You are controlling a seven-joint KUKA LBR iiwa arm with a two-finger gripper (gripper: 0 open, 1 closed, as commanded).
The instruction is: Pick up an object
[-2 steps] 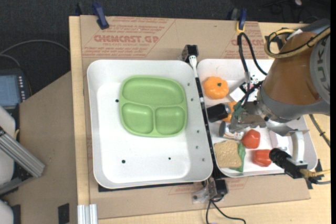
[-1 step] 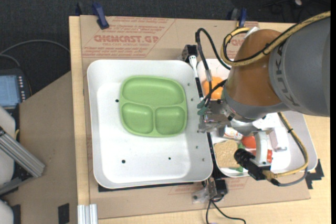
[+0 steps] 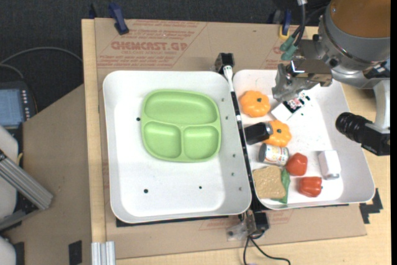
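Dark grey carpet [image 3: 62, 3] is seen all around, pretty plain. A brown cardboard sheet [image 3: 155, 40] is laid under everything, held by blue clamps [image 3: 118, 17], and loose cables [image 3: 25, 59] are draped at left.

Matt green plastic tray [image 3: 181, 125]; glossy orange pumpkin [image 3: 255, 103].

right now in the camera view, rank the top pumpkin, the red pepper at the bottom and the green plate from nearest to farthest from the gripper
1. Top pumpkin: right bin, just lower left of the gripper.
2. Red pepper: same bin, near its bottom edge.
3. Green plate: left bin, across the divider.
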